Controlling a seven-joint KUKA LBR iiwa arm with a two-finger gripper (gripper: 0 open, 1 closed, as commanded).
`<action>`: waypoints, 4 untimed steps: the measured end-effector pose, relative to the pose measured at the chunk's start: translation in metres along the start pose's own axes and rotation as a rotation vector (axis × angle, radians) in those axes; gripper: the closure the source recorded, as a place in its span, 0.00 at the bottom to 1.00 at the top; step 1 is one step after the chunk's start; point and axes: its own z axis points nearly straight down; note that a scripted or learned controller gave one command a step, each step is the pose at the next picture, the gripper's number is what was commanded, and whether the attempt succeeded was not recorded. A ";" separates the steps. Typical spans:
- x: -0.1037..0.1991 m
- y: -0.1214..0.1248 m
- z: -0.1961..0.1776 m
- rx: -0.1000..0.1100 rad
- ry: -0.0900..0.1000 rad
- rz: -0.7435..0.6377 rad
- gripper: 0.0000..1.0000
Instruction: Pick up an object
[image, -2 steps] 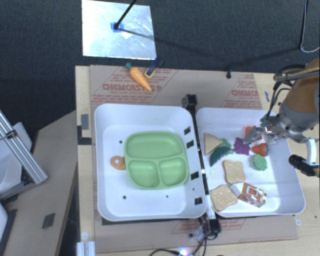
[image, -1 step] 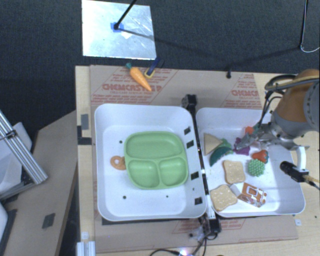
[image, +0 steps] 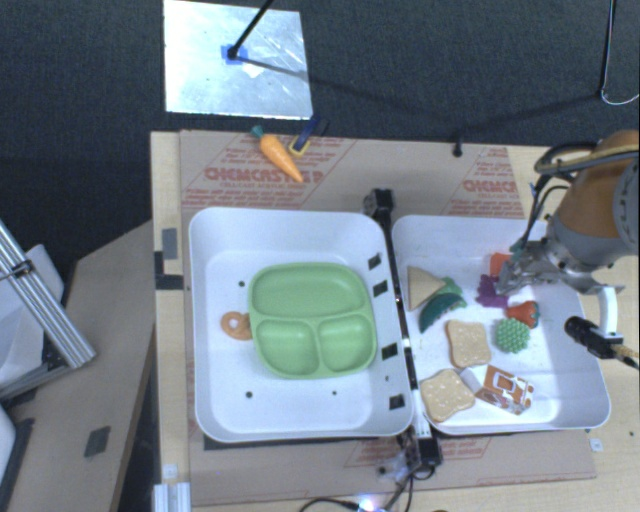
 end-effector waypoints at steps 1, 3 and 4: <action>-0.007 0.002 -0.063 0.001 -0.001 0.001 1.00; -0.005 0.006 -0.128 0.004 0.001 -0.003 1.00; 0.041 0.015 -0.135 0.005 0.002 -0.007 1.00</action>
